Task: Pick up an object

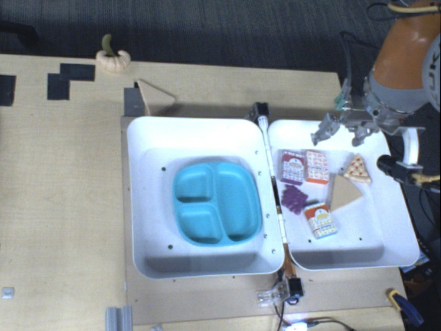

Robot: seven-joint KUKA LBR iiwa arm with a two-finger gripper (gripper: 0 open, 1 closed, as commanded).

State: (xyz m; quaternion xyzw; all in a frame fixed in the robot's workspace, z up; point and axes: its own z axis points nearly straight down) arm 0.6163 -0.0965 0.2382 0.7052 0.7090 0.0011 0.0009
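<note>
Worktop [62, 205] bearing two white bins side by side. Left bin [148, 185] holding a blue tray [217, 202]: stiff, light, slick plastic, probably too wide for a pinch except at the rim. Right bin [393, 226] holding the small items. Tan wedge [342, 193]: flat, likely hard to lift off the floor. Carton [303, 166] and small box [322, 221]: light, rigid, best taken across the narrow sides. Purple grapes [295, 198]: lumpy, probably rubbery, grippy, easiest pick. Pizza slice [357, 169]: thin. Claw [342, 133] over the far edge of the right bin, fingers apart, holding nothing.
</note>
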